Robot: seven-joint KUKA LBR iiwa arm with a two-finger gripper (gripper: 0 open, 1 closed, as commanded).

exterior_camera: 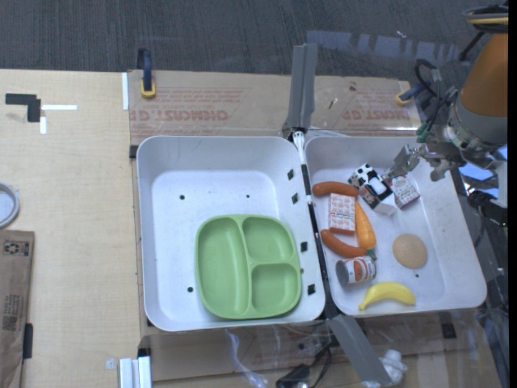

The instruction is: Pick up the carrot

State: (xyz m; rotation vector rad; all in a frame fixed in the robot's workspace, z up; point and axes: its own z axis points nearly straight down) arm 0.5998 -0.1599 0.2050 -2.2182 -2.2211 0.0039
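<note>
The carrot [366,226] is an orange tapered piece lying near the middle of the right bin [460,241]. It rests against a red and white packet [342,214] on its left. My gripper [421,166] hangs over the far right part of that bin, up and to the right of the carrot and well apart from it. Its two grey fingers [401,163] are spread open with nothing between them. The arm's orange band [489,71] shows at the top right.
Around the carrot lie two reddish sausages [334,189] [343,243], a black and white toy [368,181], a small packet [405,192], a brown round item [409,250], a can [355,270] and a banana [386,295]. The left bin [161,217] holds a green divided plate [247,265].
</note>
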